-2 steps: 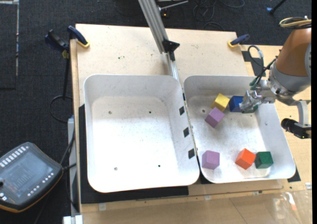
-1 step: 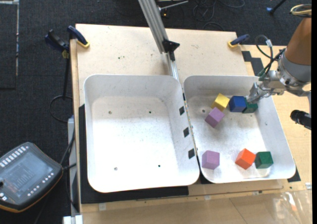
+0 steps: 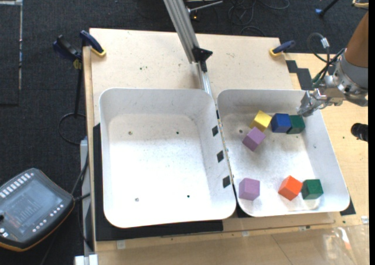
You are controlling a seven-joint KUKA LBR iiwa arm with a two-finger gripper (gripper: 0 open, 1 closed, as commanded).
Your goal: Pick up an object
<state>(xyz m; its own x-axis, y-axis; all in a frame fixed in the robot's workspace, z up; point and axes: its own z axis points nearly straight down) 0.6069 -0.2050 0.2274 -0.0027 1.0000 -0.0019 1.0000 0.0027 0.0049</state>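
Note:
The right bin holds several small blocks. A yellow block, a blue block and a dark green block sit in a row near its back. A purple block lies just in front of the yellow one. Near the front lie another purple block, an orange block and a green block. My gripper hangs over the bin's back right corner, just up and right of the dark green block, with nothing seen in it.
The left bin stands beside the right one. A slanted metal pole ends at a black clamp between the bins' back edges. Clamps sit at the bench's back corners, and a pendant lies at the lower left.

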